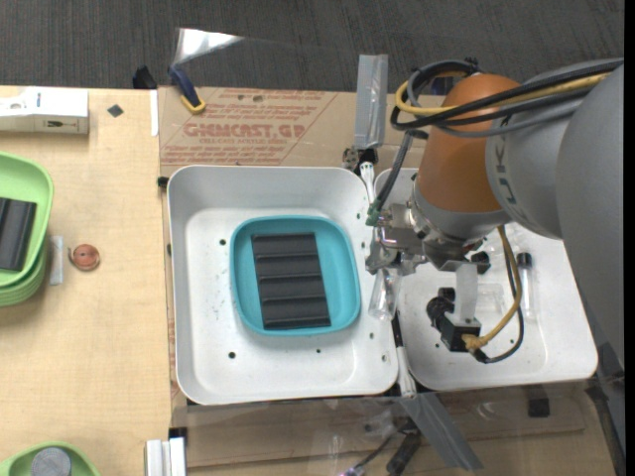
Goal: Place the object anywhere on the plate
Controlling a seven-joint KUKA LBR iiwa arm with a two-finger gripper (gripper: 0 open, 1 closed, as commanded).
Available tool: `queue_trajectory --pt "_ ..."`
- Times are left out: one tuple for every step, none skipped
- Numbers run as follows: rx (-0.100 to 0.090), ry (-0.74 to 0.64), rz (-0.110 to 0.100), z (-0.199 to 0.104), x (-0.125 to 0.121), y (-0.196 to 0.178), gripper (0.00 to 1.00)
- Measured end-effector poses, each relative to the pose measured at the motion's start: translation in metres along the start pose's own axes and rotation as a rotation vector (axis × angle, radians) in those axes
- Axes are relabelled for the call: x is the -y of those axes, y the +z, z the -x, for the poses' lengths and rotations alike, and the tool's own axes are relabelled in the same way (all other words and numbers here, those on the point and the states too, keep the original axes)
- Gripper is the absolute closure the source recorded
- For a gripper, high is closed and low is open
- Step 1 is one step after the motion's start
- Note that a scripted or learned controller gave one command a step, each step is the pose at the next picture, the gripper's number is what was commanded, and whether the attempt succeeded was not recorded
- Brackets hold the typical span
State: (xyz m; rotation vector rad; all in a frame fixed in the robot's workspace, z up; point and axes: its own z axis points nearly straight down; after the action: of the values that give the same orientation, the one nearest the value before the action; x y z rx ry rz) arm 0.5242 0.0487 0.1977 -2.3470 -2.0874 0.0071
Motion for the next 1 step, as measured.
queue_trajectory --pt "0.0 0.0 0.0 0.0 0.0 0.0 0.0"
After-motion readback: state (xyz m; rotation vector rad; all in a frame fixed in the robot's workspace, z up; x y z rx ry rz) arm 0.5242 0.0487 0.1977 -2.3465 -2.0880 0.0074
